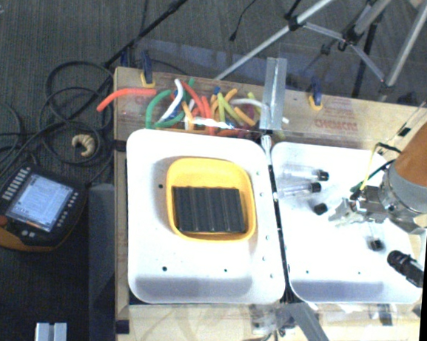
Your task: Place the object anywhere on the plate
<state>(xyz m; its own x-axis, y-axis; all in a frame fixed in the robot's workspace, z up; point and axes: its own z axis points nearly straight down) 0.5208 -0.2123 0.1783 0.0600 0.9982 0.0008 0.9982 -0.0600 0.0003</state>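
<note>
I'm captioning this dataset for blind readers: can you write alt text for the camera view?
Two shallow white bins sit side by side on a bench: the left bin holds a yellow plate with a dark ridged insert, while the right bin holds small clear vials with black caps. The grey and orange arm's gripper reaches over the right bin.

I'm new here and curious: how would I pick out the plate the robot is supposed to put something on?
Find the two white bins side by side; take the left bin, away from the arm. The plate sits in its middle: a rounded yellow dish with a dark ribbed slab on it. It is the one big yellow thing; the right bin has small clear vials with black caps.
</note>
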